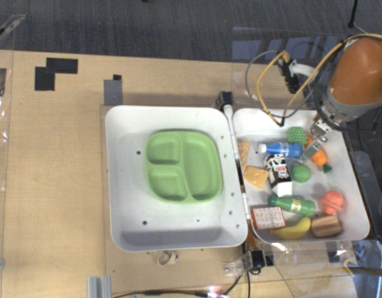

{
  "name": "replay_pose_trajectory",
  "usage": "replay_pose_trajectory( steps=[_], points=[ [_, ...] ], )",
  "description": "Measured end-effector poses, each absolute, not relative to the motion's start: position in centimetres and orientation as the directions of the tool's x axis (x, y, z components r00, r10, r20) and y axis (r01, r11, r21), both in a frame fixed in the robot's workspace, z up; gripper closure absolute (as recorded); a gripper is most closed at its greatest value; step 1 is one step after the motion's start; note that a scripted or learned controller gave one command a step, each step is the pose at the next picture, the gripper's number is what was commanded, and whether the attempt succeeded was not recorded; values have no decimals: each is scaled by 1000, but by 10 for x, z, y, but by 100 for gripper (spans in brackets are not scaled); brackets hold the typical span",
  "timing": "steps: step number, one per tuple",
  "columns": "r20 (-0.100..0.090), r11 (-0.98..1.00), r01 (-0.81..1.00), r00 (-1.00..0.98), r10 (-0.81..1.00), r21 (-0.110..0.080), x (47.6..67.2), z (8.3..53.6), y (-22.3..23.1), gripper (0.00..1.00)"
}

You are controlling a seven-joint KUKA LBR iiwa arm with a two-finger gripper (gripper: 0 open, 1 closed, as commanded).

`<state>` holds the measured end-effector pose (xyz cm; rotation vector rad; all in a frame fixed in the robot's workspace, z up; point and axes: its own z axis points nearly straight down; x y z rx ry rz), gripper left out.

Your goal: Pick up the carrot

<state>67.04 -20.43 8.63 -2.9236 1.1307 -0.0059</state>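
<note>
Two bins sit side by side; the right bin (355, 185) holds the carrot (319, 158) among other toys. Hanging just above the carrot, the gripper (316, 140) seems lined up to grab it, though whether it is wide or narrow I cannot tell.

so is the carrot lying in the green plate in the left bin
No, the carrot lies in the right bin among the other toy foods, while the green plate sits in the left bin.

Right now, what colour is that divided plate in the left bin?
Light green plate, in the left bin, best seen in the camera view.
</note>
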Motion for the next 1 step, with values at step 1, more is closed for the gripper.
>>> replay_pose_trajectory(
  steps=[1],
  points=[
    [6, -712, -702, 712, -702, -10, 642, 131, -202, 0]
  ],
)
